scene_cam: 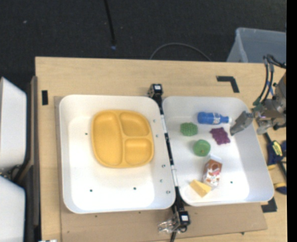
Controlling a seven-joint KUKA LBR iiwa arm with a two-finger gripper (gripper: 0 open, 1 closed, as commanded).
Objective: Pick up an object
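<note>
The gripper [241, 122] hangs at the right edge of the right bin [249, 185], low and tilted, with one dark finger reaching in toward the purple piece [220, 135]. Nothing sits between its fingers; how wide they stand apart I cannot tell, since the wrist hides most of them.

The candidates all lie in that bin: a blue bottle [212, 118] on its side near the top, a dark green piece [189, 129] and a rounder green one [201, 147] toward the divider, the purple piece just beside the finger, a red-and-white carton [213, 172] lower down, and a yellow wedge [200, 188] touching the carton's lower end. The left bin [77, 195] carries a yellow tray [122, 137] — not a likely target.

The purple piece looks like the nearest pick. To do it well, I would centre the fingers over it, drop straight down so both tips straddle it, and close only once they are near the floor. It is small and flat, so a slanted approach may just push it away — and the bottle lies near enough to get nudged.
</note>
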